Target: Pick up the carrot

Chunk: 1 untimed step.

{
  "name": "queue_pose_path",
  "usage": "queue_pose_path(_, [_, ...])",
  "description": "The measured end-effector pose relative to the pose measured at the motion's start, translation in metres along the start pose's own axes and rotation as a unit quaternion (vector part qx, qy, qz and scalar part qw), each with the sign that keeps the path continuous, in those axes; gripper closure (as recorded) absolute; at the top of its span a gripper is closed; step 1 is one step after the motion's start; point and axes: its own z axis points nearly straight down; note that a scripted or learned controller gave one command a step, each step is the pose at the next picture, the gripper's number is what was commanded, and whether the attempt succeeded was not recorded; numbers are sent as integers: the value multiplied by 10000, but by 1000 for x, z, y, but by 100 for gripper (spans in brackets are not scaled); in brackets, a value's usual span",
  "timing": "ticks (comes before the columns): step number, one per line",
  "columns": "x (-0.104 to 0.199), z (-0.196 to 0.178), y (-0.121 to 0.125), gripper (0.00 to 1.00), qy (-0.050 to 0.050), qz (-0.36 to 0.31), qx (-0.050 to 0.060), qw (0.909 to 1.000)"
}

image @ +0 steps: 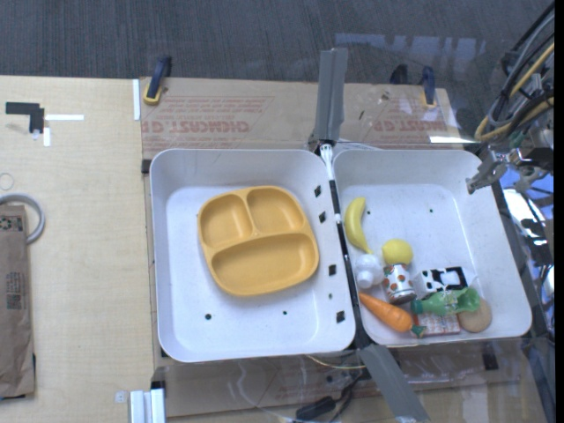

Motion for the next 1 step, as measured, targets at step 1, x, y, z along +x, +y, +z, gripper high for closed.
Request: queue_pose_path(1, [-9, 54, -51, 0, 3, -1284, -5, 9917])
